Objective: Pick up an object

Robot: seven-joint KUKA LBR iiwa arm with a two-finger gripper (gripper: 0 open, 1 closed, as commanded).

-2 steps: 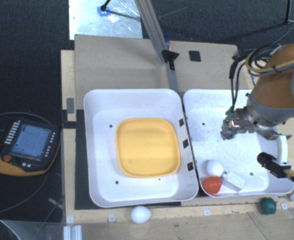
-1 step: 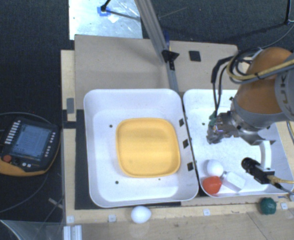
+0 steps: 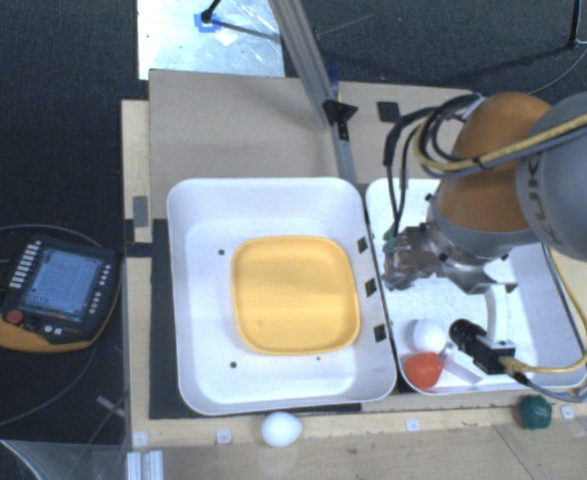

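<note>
Down in the right bin you have a white ball touching an orange ball at its near left corner. Your gripper hangs just above them over that bin; I cannot tell its state. A yellow plate fills the left bin, and a white egg lies on the desk.

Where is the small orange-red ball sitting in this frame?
The small orange-red ball lies in the right white bin, at its near-left corner, touching or nearly touching a white ball just behind it, below the arm's wrist.
</note>
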